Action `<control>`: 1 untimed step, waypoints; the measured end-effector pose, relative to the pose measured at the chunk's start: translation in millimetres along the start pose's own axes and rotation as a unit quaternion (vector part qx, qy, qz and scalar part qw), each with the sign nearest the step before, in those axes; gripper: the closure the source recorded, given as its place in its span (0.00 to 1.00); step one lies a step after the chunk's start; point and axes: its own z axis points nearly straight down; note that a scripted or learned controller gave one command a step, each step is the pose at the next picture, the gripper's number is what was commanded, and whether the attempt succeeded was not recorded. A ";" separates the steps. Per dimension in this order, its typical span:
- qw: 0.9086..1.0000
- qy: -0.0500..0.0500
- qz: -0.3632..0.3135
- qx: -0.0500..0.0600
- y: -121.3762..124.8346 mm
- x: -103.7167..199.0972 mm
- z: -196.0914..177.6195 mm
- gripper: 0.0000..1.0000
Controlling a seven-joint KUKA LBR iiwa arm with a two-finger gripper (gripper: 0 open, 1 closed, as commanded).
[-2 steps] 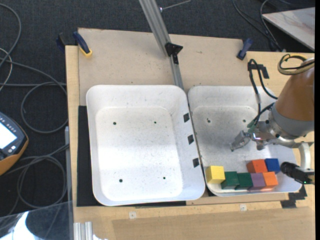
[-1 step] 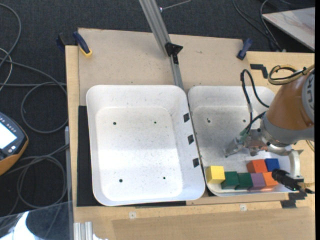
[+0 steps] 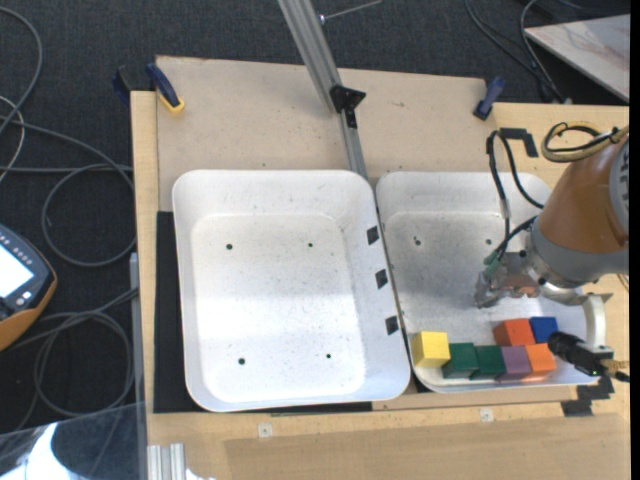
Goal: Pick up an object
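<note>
Blocks (image 3: 490, 353), 7 of them, lie in a tight cluster along the near wall of the right bin (image 3: 440, 218), and the gripper (image 3: 497, 286) hangs above that bin's floor just behind them. We cannot tell from this slant whether the gripper is wide or narrow, and nothing shows held in it. It sits towards the right side of the right bin, with the grey wrist and orange band of the arm (image 3: 585, 213) rising over that bin's right wall.

Nearest the gripper are the red block (image 3: 517, 332) and the blue block (image 3: 544, 328), which form the back row of the cluster. In front of them, against the right bin's near wall, run the yellow block (image 3: 432, 346), the green block (image 3: 461, 358), the dark green block (image 3: 490, 360), the purple block (image 3: 516, 362) and the orange block (image 3: 540, 358), each touching its neighbour. The yellow one stands in the right bin's near left corner.

The middle and far part of the right bin's floor is bare white speckled surface, so there is open room to the left of the gripper and behind it. The left bin (image 3: 200, 198) touches the right bin's left wall. Well to the left of the right bin, a handheld device (image 3: 18, 280) lies on the floor; its screen is too small to read.
</note>
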 end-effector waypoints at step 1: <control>1.000 -0.002 -0.001 -0.003 3.9 8.3 -60.2 1.00</control>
